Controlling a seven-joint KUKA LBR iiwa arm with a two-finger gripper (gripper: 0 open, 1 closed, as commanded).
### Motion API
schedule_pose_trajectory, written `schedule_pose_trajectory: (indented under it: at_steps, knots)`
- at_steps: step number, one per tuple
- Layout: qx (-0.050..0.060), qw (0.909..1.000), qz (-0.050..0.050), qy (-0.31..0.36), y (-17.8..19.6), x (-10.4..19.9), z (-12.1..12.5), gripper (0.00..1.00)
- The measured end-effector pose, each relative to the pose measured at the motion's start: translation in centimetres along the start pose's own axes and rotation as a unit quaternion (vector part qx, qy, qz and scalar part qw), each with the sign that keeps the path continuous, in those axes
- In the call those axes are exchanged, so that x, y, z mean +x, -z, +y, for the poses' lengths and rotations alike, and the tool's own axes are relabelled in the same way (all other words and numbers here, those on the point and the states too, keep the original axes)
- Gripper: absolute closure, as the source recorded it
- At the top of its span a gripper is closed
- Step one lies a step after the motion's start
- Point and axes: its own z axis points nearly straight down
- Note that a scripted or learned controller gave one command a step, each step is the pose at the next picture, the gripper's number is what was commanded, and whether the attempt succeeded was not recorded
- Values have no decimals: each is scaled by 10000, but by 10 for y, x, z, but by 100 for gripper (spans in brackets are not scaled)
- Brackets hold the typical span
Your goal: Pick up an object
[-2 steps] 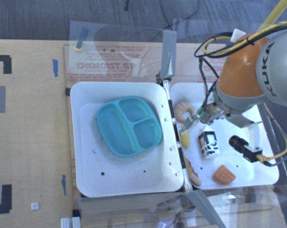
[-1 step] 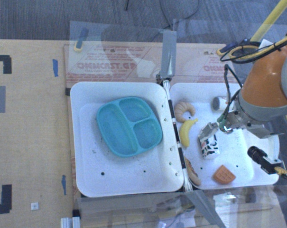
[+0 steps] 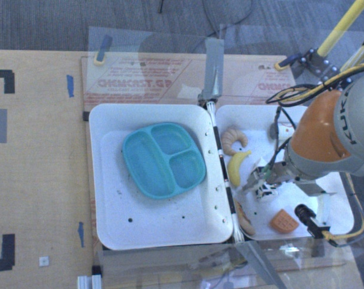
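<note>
The wooden tabletop (image 3: 37,161) carries 2 shallow white bins side by side. The left bin (image 3: 106,221) is the larger one in view, and the right bin (image 3: 254,116) sits against it, their rims meeting down the middle. My arm (image 3: 317,137) comes in from the right and hangs over the right bin, its orange band covering much of that bin's far right side.

In the left bin lies a teal plate (image 3: 163,160) with 3 compartments, flat and turned a little askew, towards the bin's far half.

My hand (image 3: 261,186) is low over the middle of the right bin. I cannot tell whether it is wide or narrow, and I see nothing held in it.

The nearest thing to it is a yellow banana (image 3: 237,167), just to the left of my hand and close to the bin's left wall, apart from the hand as far as I can see. Beyond the banana, further from the camera, lies a curved tan pastry (image 3: 234,138). Nearer the camera than my hand, an orange piece (image 3: 284,221) rests on the bin floor by the front wall. A small tan piece (image 3: 246,220) lies at the left wall near the front corner.
</note>
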Motion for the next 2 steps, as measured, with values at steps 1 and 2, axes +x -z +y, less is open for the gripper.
schedule_pose_trajectory:
  at_steps: [1,2]
  knots:
    - [-13,10000,-9,-32,10,-3,0,100]
    - [65,9961,-2,-877,142,27,65,100]
